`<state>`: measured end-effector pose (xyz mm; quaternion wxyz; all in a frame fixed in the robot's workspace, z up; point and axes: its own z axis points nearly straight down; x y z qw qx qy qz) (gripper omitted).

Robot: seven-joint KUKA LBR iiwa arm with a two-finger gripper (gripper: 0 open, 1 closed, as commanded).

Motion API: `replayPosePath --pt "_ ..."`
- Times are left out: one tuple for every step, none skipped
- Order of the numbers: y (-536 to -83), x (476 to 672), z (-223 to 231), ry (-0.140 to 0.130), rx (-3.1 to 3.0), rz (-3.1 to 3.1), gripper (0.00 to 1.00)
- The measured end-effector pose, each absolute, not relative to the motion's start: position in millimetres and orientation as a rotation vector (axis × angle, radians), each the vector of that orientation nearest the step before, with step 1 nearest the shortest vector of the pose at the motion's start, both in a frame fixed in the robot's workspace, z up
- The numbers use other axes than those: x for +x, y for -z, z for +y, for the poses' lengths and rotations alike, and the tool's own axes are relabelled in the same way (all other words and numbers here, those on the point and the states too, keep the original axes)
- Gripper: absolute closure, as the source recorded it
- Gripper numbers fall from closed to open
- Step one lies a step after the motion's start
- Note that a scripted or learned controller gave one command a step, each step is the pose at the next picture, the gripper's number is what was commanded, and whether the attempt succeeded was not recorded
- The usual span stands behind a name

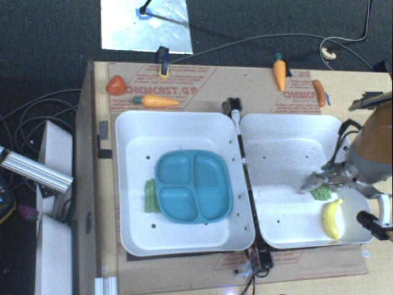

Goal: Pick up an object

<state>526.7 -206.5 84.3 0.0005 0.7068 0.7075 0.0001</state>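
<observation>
My tool (pixel 312 185) is down low in the right white plastic bin (pixel 288 131), coming in from the right side. Its tip is right at the small bumpy green toy (pixel 320 194), which looks like a bit of broccoli. I cannot tell if my tool is wide or narrow, because it is small and grey and hard to see here. I do not see the green toy between its parts, so I will not say I have it.

I think I am at the grab step. Next I need to close on the green toy and then lift straight up, slow, to see if it comes with me.

The yellow plastic banana (pixel 332 219) lies just beside the green toy, toward the front wall of the bin. I could bump it if I slide that way. The bin's right wall is near too. There is lots of open floor on the left part of this bin, and open room above.

The left white plastic bin (pixel 132 165) holds a blue plastic plate with sections (pixel 193 185) and a flat green piece (pixel 150 196) touching its left edge. They are well apart from me.
</observation>
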Motion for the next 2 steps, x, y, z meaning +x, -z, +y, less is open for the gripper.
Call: replayPosePath --pt "-96 528.4 -207 -0.004 2.215 2.22 1.0" --pt "-154 557.9 -104 -0.004 2.215 2.226 1.0"
